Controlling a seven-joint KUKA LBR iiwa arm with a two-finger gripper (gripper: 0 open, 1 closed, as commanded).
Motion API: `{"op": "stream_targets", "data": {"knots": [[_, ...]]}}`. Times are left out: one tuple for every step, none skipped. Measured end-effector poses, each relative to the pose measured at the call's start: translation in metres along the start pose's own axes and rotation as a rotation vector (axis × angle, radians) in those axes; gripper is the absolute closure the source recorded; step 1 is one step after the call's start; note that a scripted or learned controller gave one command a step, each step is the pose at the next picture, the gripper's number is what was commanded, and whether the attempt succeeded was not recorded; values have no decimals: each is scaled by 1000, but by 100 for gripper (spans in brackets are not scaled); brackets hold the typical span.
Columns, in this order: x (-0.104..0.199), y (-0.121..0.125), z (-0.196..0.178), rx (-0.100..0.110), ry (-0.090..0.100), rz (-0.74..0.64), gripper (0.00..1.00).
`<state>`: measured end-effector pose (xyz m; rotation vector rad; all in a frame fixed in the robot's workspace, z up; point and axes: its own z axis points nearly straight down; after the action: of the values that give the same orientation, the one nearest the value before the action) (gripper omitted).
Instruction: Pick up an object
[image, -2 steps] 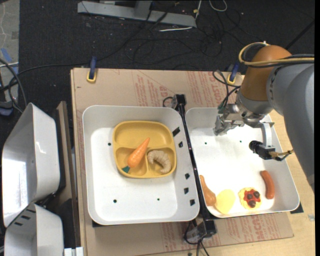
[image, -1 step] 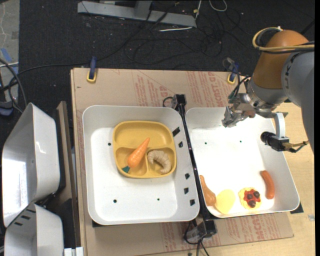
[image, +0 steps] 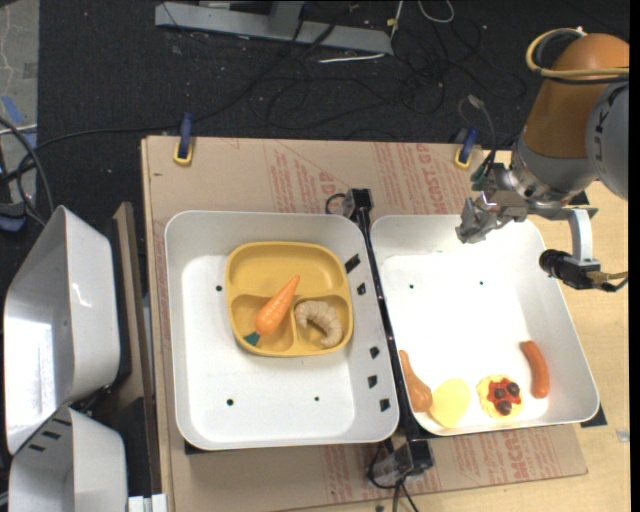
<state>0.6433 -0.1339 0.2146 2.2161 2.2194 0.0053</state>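
Two shallow white bins: the left bin (image: 200, 400) holds a glossy yellow divided plate (image: 289, 297) with a tapered orange carrot (image: 278, 305) and a pale curled shrimp (image: 320, 321). Right bin (image: 480, 300), near edge: smooth red sausage (image: 537, 368), round yellow disc (image: 451, 401), orange drumstick (image: 414, 383). Gripper (image: 474, 226) hangs over its far corner, well apart from these; finger state cannot be told.

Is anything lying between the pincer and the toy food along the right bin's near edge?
Nothing visible: the pincer hangs over the far end of the right white bin, with bare floor before the orange sausage.

Right bin (image: 470, 330) centre open; food clustered along near rim. Left bin (image: 200, 400): yellow tray (image: 250, 275) occupies middle.
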Motion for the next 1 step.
{"op": "stream_targets", "data": {"knots": [[0,1,-21,2,0,-1,100]]}}
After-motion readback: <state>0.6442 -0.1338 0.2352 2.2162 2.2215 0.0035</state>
